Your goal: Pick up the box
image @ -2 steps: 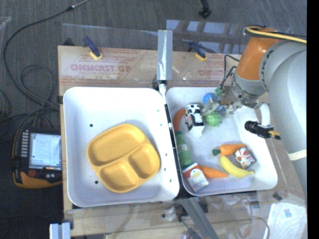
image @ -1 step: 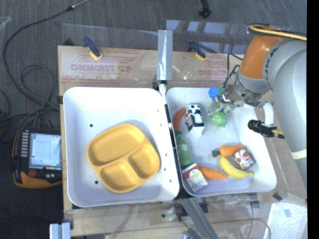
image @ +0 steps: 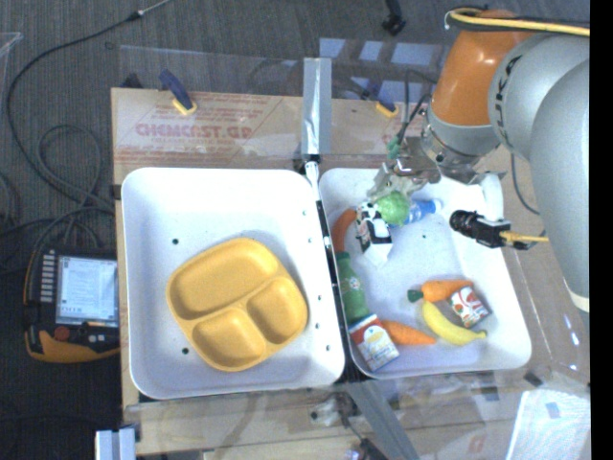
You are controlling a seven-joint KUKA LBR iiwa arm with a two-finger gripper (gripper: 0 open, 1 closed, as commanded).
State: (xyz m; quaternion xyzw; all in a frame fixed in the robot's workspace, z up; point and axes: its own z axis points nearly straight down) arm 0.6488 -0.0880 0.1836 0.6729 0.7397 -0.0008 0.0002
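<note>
Here, two bins, two carrots, one banana

Two bins side by side. Left bin: divided tray near its centre. Right bin: bottle along left wall, box just nearer than it, carrot right of box. Banana and small carton near-right, touching. Arm enters far right; gripper over the bin's far-left clutter.
</note>
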